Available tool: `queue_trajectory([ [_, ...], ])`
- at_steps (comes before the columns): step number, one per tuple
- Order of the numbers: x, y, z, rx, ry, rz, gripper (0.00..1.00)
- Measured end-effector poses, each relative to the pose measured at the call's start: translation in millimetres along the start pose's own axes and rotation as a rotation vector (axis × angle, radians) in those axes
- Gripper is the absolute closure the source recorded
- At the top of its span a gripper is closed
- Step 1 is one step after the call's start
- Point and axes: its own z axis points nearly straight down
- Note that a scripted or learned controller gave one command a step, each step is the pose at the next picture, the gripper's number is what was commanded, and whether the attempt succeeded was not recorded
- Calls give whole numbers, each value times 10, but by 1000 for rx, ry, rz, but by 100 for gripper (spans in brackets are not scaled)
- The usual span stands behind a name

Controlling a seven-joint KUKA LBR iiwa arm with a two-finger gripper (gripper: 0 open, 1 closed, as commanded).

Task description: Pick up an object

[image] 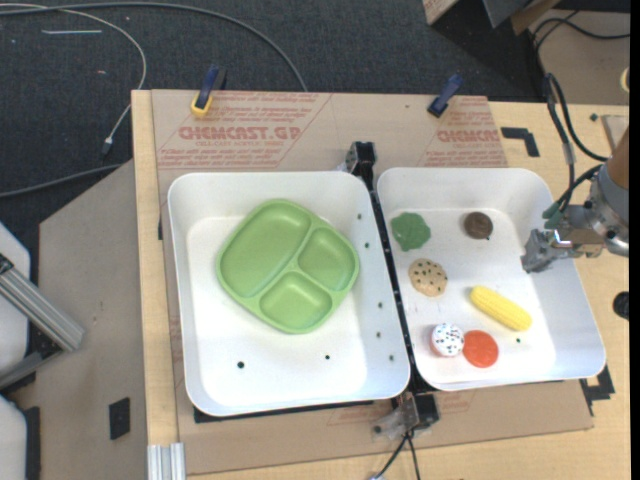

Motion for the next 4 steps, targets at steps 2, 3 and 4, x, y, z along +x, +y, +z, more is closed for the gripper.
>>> queue_trajectory([
  [2, 1159, 68, 85, 3, 2, -2, 100],
  [3, 1657, 62, 13, -1, 0, -2, 100],
  [4, 2138, -68, 157, 5, 1, -1, 100],
])
